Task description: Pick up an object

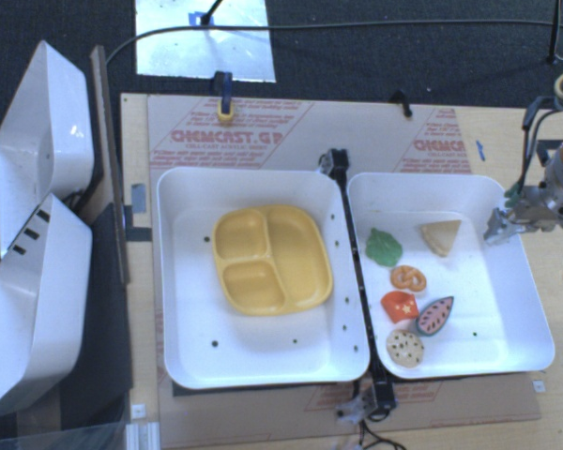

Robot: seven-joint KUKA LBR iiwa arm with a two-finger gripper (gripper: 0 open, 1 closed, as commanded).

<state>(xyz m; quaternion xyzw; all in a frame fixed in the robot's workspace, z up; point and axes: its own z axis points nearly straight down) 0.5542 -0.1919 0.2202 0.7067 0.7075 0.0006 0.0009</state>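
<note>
So the stuff closest to the camera is sitting in the right bin [516, 345]: a round speckled cookie [404, 347] is lying near the front-left corner of that bin, and a watermelon slice [434, 315] is lying just beside it, up and to the right, looking like it's touching or almost touching the cookie. Right behind those, a red-orange piece [399, 305] is sitting next to the watermelon slice's left end. A little further back a small pretzel [408, 277] is lying by itself, and past that a green leafy piece [383, 247] is sitting near the bin's left wall. A tan wedge [441, 237], maybe bread or cheese, is lying toward the back of the bin, apart from the rest.

The left bin [183, 345] is holding a yellow divided tray [272, 258], sitting flat around the middle, tilted a bit relative to the bin walls.

The jaws [500, 227] are hanging at the right bin's far right side, over the rim area, with nothing between them. Honestly can't tell if they're spread or pressed together, it's too blurry there. They're sitting well apart from all the food pieces, with the tan wedge being the nearest one.

Both bins are resting on a cardboard sheet [263, 129] on the worktop [554, 411], with red lettering showing behind them.
</note>
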